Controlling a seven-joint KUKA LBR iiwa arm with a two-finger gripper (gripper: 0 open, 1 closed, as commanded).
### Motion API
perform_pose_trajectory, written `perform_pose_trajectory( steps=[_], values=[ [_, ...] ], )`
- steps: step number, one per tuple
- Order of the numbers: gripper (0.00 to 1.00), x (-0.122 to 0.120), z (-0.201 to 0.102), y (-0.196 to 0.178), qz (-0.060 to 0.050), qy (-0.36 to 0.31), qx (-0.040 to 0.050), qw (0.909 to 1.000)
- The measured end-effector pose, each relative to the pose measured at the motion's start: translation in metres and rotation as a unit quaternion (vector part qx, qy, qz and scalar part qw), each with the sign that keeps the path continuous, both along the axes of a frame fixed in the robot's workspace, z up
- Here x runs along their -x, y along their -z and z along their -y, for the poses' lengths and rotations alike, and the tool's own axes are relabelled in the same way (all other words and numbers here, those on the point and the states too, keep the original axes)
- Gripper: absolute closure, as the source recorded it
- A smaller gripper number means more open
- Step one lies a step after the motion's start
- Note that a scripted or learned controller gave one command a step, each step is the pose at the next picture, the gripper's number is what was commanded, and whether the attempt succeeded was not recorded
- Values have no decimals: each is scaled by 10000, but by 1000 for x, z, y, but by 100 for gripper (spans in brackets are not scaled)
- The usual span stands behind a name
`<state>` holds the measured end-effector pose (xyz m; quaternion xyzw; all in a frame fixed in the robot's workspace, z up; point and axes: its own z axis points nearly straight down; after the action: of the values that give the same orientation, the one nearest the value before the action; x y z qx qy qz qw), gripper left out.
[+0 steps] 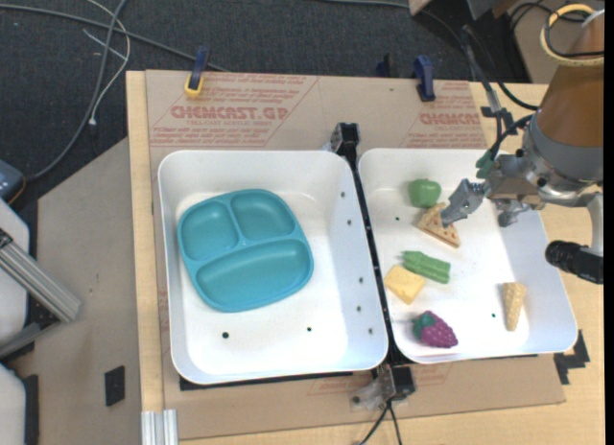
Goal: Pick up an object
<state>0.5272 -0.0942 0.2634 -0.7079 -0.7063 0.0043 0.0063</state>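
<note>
Approach step, nothing lifted yet: the grey arm with its orange band (576, 88) reaches in from the right and its jaws (460, 205) hang low over the right shallow white bin (537, 338), tips just above the tan wedge-shaped toy slice with dark specks (438, 227). How far the jaws stand apart cannot be told from this slanted view, and nothing is visibly held between them. Likely target, as a judgement, is that wedge, directly under and slightly left of the jaws; the round green toy vegetable (423, 191) sits just left of them and is the other candidate. Further below the jaws lie the long green ridged toy pod (426, 267), the yellow block of toy cheese (404, 284), the purple grape bunch toy (436, 330), and off to the lower right the beige cone toy (513, 303). Next move calls for a short drop and a centred close on one piece without nudging the neighbour. Room: wedge and green vegetable are near each other, tight; the bin's divider wall is well left, the right half is open. The left white bin (192, 338) carries a teal sectioned plastic plate (246, 247), well apart. All sits on the cardboard-topped bench (153, 242).
</note>
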Motion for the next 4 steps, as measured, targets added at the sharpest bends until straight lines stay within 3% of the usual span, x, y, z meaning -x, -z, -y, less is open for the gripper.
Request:
perform_pose_trajectory(
  steps=[1,4],
  values=[
    [0,-2,0,-6,66,-14,7,10000],
    [0,2,2,127,41,-7,2,10000]
  ],
)
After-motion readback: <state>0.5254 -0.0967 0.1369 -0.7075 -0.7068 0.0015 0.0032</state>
